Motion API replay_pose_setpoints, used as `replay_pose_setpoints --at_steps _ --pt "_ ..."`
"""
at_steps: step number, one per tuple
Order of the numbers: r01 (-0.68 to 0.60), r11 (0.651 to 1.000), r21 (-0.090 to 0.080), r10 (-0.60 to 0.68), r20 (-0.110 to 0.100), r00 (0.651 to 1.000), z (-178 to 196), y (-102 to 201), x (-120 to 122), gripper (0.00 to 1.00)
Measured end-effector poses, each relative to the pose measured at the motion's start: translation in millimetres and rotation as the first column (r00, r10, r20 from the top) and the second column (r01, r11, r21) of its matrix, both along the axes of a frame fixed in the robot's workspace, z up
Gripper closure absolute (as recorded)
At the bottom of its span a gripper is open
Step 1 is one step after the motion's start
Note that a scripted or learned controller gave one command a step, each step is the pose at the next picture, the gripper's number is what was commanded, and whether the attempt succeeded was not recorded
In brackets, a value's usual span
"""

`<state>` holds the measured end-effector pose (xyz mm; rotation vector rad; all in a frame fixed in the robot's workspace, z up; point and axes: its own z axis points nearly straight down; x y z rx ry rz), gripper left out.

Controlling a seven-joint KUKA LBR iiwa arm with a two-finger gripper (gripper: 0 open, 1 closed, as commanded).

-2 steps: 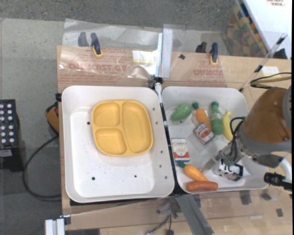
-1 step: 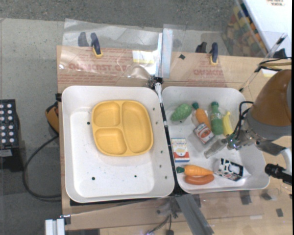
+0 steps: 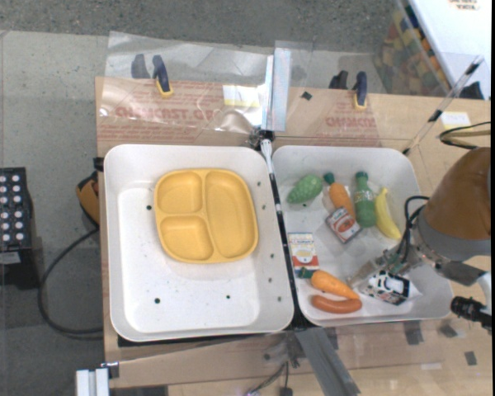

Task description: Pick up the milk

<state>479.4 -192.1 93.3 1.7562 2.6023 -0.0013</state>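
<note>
Jaws: cannot tell if open or closed, fingertips too small and blurred; gripper (image 3: pixel 385 269) sits low in the right bin (image 3: pixel 412 172), just over the milk (image 3: pixel 388 287); nothing clearly seen between its parts. Arm (image 3: pixel 462 205) enters from the right, orange band above the wrist, grey below.

Nearest the camera in the right bin: red sausage (image 3: pixel 337 304) along the front wall; carrot (image 3: pixel 332 284) just behind it, touching or nearly so; milk, a small white carton with dark print, lying on its side at the front right, just beside the carrot's tip. Small white packet (image 3: pixel 302 249) at the bin's left wall, behind the carrot.

Mid bin: red-labelled can (image 3: pixel 343 223) tilted; orange bottle (image 3: pixel 337 194) and green bottle (image 3: pixel 365 200) side by side; banana (image 3: pixel 386 213) right of the green bottle; green leafy vegetable (image 3: pixel 305 189) toward the left.

Left bin (image 3: pixel 124 246): yellow three-compartment plate (image 3: pixel 205 214) toward the back.

Far: clear plastic sheet (image 3: pixel 190 97) with two blue clamps (image 3: pixel 160 74) behind the bins.
</note>
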Motion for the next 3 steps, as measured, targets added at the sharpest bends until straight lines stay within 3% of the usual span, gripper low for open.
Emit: replay_pose_setpoints --at_steps 1,2,3 --pt "0.429 0.903 0.000 -0.429 -0.001 0.903 23 27 0 0.00" --pt "0.144 0.990 0.000 -0.144 -0.002 0.990 0 -2 -1 0.00" --pt "0.036 0.999 0.001 -0.036 -0.004 0.999 24 73 -1 0.00"
